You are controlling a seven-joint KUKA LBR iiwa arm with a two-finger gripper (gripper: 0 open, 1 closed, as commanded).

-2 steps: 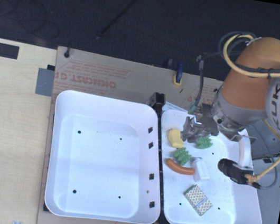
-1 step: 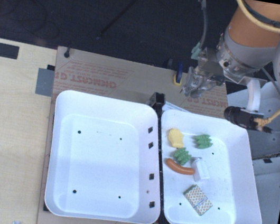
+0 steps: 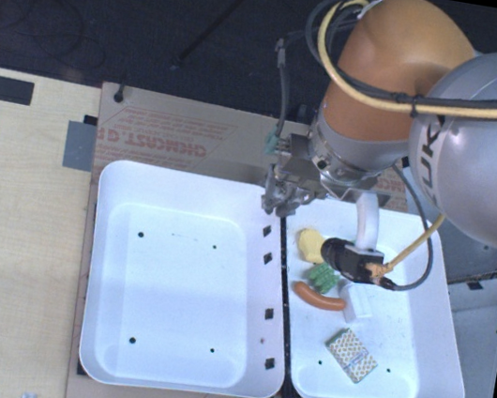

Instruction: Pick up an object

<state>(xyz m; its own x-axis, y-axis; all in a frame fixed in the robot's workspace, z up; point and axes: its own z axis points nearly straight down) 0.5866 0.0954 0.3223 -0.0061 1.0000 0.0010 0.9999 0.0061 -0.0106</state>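
Observation:
My gripper [image 3: 279, 199] hangs over the far end of the ridge where the two bins meet, with nothing visibly held in it. In the right bin [image 3: 425, 387] lie a yellow object [image 3: 311, 244], a green object [image 3: 322, 276], an orange-red sausage shape [image 3: 318, 298], a small white block [image 3: 362, 306] and a patterned flat packet [image 3: 352, 355]. The yellow object is the closest, a short way right of and nearer the camera than the gripper. The arm's large orange and grey wrist hides the far right corner of that bin.
The left bin [image 3: 121, 219] is a shallow white tray beside the right one. Both rest on a brown board [image 3: 183, 139] on the pale bench [image 3: 5, 227]. Black clips [image 3: 268, 313] run along the ridge between the bins.

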